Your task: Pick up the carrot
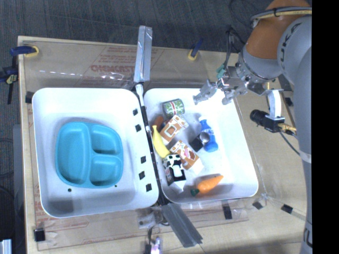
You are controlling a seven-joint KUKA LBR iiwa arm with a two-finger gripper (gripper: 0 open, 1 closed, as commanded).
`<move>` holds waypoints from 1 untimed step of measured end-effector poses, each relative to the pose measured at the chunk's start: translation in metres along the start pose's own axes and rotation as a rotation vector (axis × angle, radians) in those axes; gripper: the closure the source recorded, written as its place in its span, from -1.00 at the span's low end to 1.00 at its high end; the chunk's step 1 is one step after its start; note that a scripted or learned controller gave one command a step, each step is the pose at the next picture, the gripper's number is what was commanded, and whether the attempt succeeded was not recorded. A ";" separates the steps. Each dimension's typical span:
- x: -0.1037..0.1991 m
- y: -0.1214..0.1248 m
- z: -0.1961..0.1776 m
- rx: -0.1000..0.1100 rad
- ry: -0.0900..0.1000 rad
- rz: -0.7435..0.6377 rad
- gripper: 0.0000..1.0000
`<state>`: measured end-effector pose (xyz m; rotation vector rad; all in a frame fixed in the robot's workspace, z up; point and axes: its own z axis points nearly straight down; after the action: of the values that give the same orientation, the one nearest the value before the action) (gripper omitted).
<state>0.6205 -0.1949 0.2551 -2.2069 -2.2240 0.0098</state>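
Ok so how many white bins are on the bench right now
2. The left bin holds the blue tray; the right bin holds the carrot, near its front edge, among other items.

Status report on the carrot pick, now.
Claw open, holding nothing, above right bin's far edge. Carrot lies at the bin's near wall, untouched. Blue bottle and cartons sit between claw and carrot.
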 end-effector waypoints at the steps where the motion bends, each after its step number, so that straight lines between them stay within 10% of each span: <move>1: -0.010 -0.075 0.045 -0.001 0.001 -0.263 -1.00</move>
<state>0.5452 -0.2056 0.2106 -1.8957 -2.4932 0.0062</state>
